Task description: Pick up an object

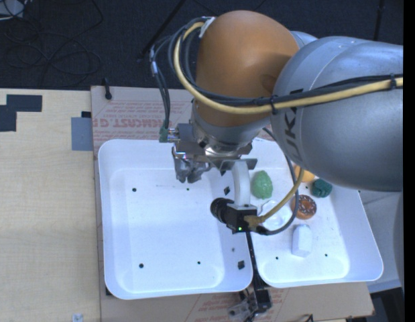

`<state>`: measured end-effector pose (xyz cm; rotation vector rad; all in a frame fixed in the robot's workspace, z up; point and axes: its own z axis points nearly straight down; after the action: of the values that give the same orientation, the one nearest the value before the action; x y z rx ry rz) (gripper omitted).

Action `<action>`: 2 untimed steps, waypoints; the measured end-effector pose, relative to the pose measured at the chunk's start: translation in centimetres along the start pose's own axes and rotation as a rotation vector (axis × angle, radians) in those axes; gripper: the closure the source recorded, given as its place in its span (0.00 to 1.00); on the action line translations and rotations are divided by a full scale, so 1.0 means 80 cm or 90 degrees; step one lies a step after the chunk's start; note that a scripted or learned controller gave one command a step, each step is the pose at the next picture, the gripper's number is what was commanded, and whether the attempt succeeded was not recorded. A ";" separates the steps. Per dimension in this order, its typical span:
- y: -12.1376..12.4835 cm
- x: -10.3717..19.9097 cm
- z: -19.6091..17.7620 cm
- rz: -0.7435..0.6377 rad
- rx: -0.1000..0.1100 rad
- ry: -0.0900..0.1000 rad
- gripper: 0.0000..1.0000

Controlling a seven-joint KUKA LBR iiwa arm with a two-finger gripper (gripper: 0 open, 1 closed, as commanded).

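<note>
Hanging over the left bin (120, 180), near the divider between the two trays, with the gripper (191, 171) low above the white floor at about twelve o'clock of that tray's middle. Cannot tell how the tool is set: seen from above, mostly masked by the wrist housing and the orange band (244, 59). Nothing seen pinched in it.

Lying in the right bin (368, 260), all the candidates: a green rounded object (262, 184) at roughly ten o'clock of that tray, just beside the arm's white bracket; an orange round piece (305, 208) and a small dark teal ball (322, 188) close together near twelve o'clock, partly under the grey arm link; a white block (302, 239) toward five o'clock of the green one, pale against the pale floor.

Judging from this: positioned over a tray floor showing only small dark specks, so a descent from here likely to close on nothing. Reaching across to the right tray risks clipping the raised divider rim. Risk too of the yellow cable (282, 215), looping down by the orange piece, dragging or nudging the objects during a move. Round shapes like the green one apt to squirt sideways from an off-centre pinch. White block easy to misjudge, given low contrast.
</note>
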<state>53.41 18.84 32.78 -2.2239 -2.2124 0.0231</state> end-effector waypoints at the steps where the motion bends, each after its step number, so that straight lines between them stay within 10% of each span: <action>1: 0.008 0.068 0.003 -0.006 -0.006 0.004 1.00; 2: 0.008 0.065 0.002 -0.004 -0.006 0.003 0.00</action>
<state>54.09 24.06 32.55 -2.2199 -2.2212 0.0064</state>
